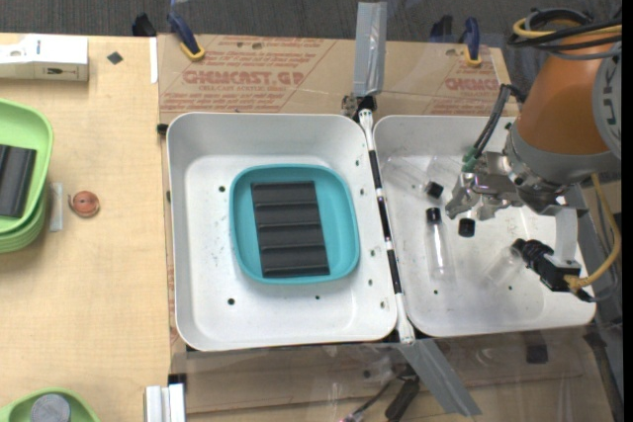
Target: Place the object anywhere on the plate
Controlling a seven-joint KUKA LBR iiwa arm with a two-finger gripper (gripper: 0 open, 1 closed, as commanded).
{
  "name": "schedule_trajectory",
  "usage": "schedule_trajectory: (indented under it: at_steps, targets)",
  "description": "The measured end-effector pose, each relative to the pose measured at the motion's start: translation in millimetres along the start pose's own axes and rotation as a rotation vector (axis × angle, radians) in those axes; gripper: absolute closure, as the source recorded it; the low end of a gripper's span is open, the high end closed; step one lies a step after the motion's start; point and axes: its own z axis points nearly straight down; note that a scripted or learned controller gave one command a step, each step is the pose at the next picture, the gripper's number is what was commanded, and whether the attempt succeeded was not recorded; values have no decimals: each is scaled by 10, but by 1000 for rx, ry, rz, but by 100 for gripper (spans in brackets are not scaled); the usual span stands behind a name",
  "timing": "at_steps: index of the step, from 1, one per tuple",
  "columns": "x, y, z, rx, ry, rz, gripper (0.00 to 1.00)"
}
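Observation:
A teal plate (pixel 243 224) with rounded corners lies in the middle of the left bin (pixel 198 292). A black ridged rectangular insert (pixel 290 229) rests on it. My gripper (pixel 471 203) hangs over the left half of the right bin (pixel 495 311), far to the right of the plate. Three small black pieces lie near it: one (pixel 434 188) to its upper left, one (pixel 432 214) to its left and one (pixel 465 227) just below it. A clear tube (pixel 437 249) lies lengthwise below the left piece. Nothing is seen held in the gripper.
A raised rim (pixel 378 212) divides the two bins. On the wooden bench at the left stand a green tray (pixel 30 138) with a dark block, a small orange disc (pixel 85 204) and a white box (pixel 45 57). Cardboard (pixel 257 74) backs the bins.

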Motion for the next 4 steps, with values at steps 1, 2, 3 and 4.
schedule_trajectory:
  at_steps: [1, 2, 3, 4]
  targets:
    - [489, -466, -132, 0, -1, -57, 100]
    - [993, -350, -204, -2, -1, -147, 100]
    - [989, -349, -205, -3, -1, -146, 0]
    - [775, 258, -568, -3, -1, -300, 0]
